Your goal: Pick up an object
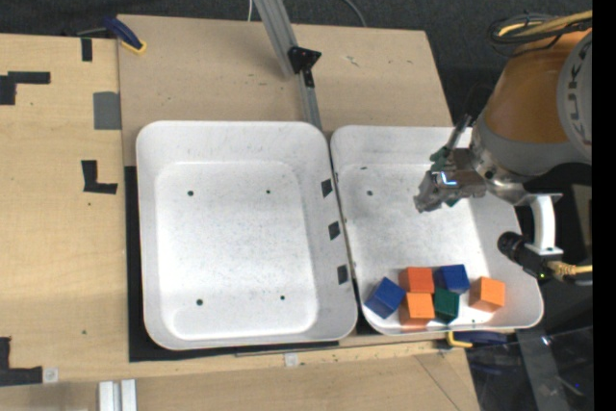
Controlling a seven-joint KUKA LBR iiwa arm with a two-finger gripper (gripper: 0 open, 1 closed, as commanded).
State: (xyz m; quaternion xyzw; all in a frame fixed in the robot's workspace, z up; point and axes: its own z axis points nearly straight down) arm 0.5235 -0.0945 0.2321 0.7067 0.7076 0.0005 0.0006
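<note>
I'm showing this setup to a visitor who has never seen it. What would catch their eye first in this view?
Probably the cluster of small coloured blocks, blue, orange and green, bunched in the near corner of the right-hand shallow white bin. Next, the bulky grey arm with its orange band reaching in from the right, its two-finger gripper above that bin's middle, apart from the blocks. The left-hand white bin sits beside it.
</note>
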